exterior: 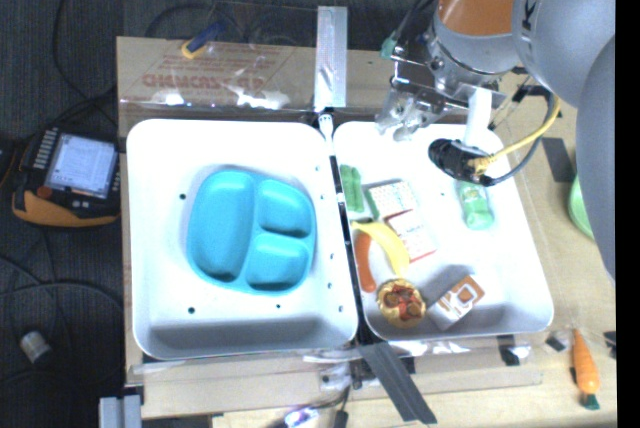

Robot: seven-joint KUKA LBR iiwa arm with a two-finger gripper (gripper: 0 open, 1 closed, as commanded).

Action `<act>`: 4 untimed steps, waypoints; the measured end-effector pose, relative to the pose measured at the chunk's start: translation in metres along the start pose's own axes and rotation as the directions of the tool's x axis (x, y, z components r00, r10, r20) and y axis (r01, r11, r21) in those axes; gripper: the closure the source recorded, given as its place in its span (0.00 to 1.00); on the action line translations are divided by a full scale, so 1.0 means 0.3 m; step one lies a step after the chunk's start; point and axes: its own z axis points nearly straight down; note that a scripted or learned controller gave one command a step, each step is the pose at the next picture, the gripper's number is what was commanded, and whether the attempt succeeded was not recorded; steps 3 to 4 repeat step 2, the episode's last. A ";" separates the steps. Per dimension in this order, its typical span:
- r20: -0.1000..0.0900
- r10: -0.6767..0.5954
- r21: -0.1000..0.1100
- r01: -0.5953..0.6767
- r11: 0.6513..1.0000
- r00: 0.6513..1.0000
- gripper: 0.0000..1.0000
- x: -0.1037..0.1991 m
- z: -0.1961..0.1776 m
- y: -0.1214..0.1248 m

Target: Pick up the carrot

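Note:
A thin orange carrot (363,263) lies in the right bin (520,246) near its left wall, touching a yellow banana (387,244). My gripper (398,125) hovers above the bin's far edge, up and to the right of the carrot and well apart from it. Its fingers stand open with nothing between them. A second orange, carrot-like piece with a green tip (585,373) lies outside the bins on the bench at the lower right.
The right bin also holds a green stick (351,188), a printed card box (402,214), a green bottle (477,204), a round fruit cup (400,302) and a small carton (460,296). A blue divided tray (250,228) sits in the left bin (160,316).

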 end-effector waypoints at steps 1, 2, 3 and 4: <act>0.000 0.103 -0.001 -0.103 0.995 0.995 1.00 0.191 -0.189 -0.059; 0.002 0.231 0.000 -0.231 0.973 0.973 1.00 0.236 0.085 0.075; 0.002 0.231 0.000 -0.231 0.973 0.973 1.00 0.236 0.085 0.075; 0.002 0.231 0.000 -0.231 0.973 0.973 1.00 0.236 0.085 0.075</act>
